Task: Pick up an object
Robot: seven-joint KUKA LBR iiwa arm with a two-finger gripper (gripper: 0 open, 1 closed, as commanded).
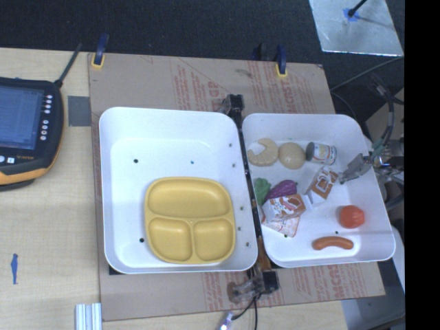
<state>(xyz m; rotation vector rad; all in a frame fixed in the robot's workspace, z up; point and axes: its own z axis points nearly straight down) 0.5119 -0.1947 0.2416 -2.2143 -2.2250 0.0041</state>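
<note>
Eight small things, one crowded bin

My gripper [352,168] sits at the right rim of the right bin [364,251]. Nothing lies between its tips, but whether it is spread or closed I cannot tell at this size.

Taking the red ball [351,216] as my mark: the sausage [333,243] lies just below it, a small carton [322,184] up and to its left, and a can [321,152] above that. Further left sit the printed packet [282,214], a purple piece [280,188], a green piece [261,188] and two pale buns [276,152].

I have no clear target yet. My worry is the crowding: the packet, the purple piece and the green piece touch, so closing there could nudge or snag a neighbour. The ball may roll away; the sausage, near the wall, leaves little room.
</note>
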